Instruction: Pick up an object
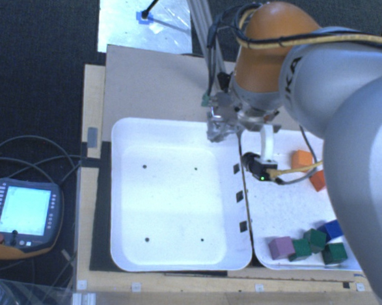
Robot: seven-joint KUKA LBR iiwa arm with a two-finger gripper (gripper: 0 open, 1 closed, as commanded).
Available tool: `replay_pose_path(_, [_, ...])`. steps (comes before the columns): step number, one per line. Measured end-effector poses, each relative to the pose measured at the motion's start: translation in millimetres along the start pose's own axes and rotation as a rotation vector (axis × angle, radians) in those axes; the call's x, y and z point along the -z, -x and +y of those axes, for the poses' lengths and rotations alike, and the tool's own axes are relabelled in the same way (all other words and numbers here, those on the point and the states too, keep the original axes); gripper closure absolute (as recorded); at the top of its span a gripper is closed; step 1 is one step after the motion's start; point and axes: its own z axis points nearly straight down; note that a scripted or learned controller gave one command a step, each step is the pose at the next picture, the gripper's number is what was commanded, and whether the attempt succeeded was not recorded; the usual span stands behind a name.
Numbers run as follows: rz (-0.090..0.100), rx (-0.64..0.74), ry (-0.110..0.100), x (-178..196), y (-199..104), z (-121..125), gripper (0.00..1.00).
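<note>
On my far left, off the bench, sits the pendant (20, 218) with its screen lit; next comes the left bin (123, 241), whose white floor shows a few dark dots; none of the task's things lie in it.

Over that bin's far right corner, near the wall between the bins, I see the gripper (216, 132) hanging under the orange band (270, 46); its tip is small and blurred against the white, so I cannot tell how it is set, and I see nothing carried there.

To the right, the right bin (276, 195) holds the pickable things; an orange block (301, 158) lies at the far side, partly behind a cable, with a red-orange piece (318, 181) just beside it; at the near edge a cluster sits close together: a mauve block (279, 247), green blocks (310, 244) and a blue block (332, 229), several touching.

My reading is that the step in hand is the approach, with no grasp made; the gripper is well apart from every block. The next move, I judge, calls for a shift right across the wall, then a descent; the orange block looks the easier target, since it stands apart from the cluster, where neighbours could block the descent.
</note>
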Motion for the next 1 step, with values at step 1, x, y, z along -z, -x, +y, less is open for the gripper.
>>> replay_pose_path(1, [-0.001, -0.005, -0.001, 6.5, -1.0, -7.9, 1.00])
